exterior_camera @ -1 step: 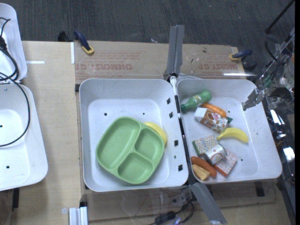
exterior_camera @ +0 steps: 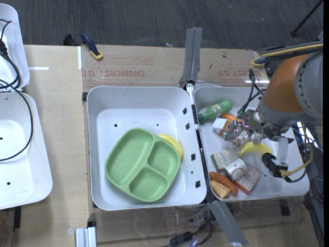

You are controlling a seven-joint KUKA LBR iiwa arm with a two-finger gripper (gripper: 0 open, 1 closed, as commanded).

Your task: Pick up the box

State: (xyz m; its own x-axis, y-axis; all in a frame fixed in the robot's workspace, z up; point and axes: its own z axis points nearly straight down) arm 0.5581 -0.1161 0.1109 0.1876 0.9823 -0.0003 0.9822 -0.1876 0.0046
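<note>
At frame centre we have the left bin (exterior_camera: 97,138) carrying a green divided plate (exterior_camera: 143,164) atop something yellow (exterior_camera: 173,143). Moving right, the right bin (exterior_camera: 295,187) crowds a green bottle (exterior_camera: 215,110), a banana (exterior_camera: 255,148) and carrots (exterior_camera: 224,182); the box (exterior_camera: 226,158), we judge, lies lower centre. The gripper (exterior_camera: 237,133) hovers just above it, low over the clutter; open or closed, we cannot tell.

Gripper (exterior_camera: 237,131) blurred over the right bin (exterior_camera: 267,192), finger state unreadable. Yellow dish (exterior_camera: 174,142) mostly hidden under green divided plate (exterior_camera: 144,164). Arm (exterior_camera: 295,89) cut off at right edge.
</note>
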